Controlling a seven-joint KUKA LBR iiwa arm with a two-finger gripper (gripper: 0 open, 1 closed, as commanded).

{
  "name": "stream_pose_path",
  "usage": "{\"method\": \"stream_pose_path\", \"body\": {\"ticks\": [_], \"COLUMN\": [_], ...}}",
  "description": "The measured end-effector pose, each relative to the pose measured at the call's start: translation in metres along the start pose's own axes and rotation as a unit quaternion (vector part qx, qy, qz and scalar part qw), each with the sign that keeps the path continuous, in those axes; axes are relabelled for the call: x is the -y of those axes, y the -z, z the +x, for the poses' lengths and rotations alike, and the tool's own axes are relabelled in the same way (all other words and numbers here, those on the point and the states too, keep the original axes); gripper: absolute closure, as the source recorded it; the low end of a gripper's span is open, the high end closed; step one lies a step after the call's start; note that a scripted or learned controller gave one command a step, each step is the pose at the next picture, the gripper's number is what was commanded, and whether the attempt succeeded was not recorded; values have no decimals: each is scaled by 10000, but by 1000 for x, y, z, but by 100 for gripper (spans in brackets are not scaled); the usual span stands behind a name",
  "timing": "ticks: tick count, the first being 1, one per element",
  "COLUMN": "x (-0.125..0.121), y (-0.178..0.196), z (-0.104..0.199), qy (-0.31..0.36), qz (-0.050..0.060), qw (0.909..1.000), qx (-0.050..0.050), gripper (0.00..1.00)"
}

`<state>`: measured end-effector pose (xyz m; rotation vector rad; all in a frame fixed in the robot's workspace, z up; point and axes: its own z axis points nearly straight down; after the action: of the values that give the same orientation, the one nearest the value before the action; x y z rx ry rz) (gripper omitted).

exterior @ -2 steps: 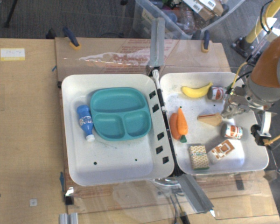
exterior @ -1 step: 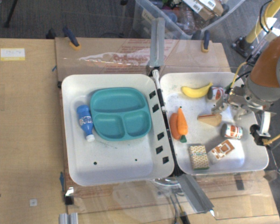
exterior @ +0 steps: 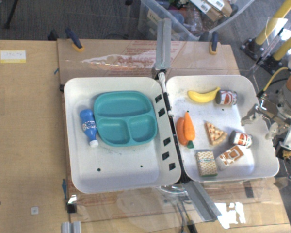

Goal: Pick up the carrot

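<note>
The small orange toy carrot with a green top (exterior: 185, 129) lies in the right shallow white bin (exterior: 247, 84), close to its left wall, so the arm must reach far across. A toy pizza slice (exterior: 215, 132) sits just beside it. A yellow banana (exterior: 202, 95) and a little can (exterior: 226, 98) lie farther back. The metal claw (exterior: 266, 114) hangs at the bin's right edge, well apart from the carrot. It holds nothing. I cannot tell how wide it is, because the picture cuts it off there.

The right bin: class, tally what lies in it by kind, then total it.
In the right bin:
Fruit and vegetables: 2, banana and carrot
Cans: 2
Pizza slice: 1
Boxes: 2
Total: 7
</note>
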<state>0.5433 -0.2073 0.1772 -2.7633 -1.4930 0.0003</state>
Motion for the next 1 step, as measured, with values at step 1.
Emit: {"method": "stream_pose_path", "body": {"ticks": [1], "x": [-18], "y": [-57], "z": [91], "qy": [-2606], "qz": [4], "qw": [9655], "qx": [4], "gripper": [0]}}
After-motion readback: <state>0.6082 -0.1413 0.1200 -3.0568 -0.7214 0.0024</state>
